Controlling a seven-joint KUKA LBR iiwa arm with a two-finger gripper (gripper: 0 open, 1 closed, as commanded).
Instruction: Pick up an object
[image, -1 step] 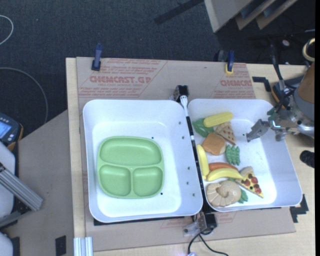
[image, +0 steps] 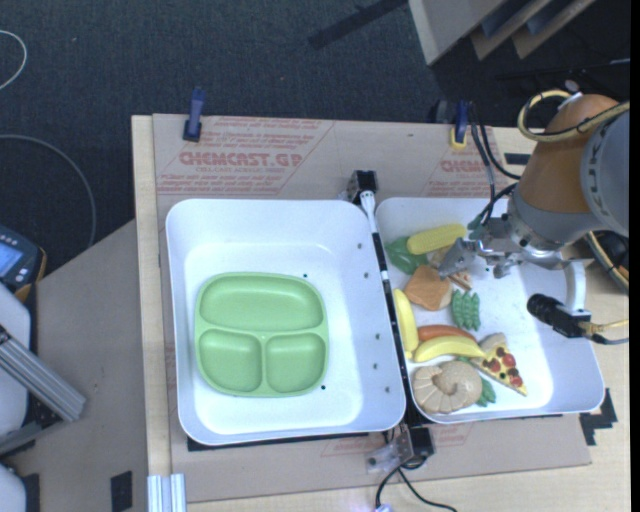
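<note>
Your tool (image: 470, 255) sits low over the toast slice (image: 428, 290) beside the corn cob (image: 436, 238), positioned to grab; its opening you cannot tell.

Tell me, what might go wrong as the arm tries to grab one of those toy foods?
Crowding: the hand hangs at the top of a packed pile, right by the corn cob and the toast slice, so it could nudge or catch two toys at once.

Rolling: the bananas are curved and may slip out of a pinch.

Wall: the corn lies near the right bin's rim, leaving little room beside it.
</note>
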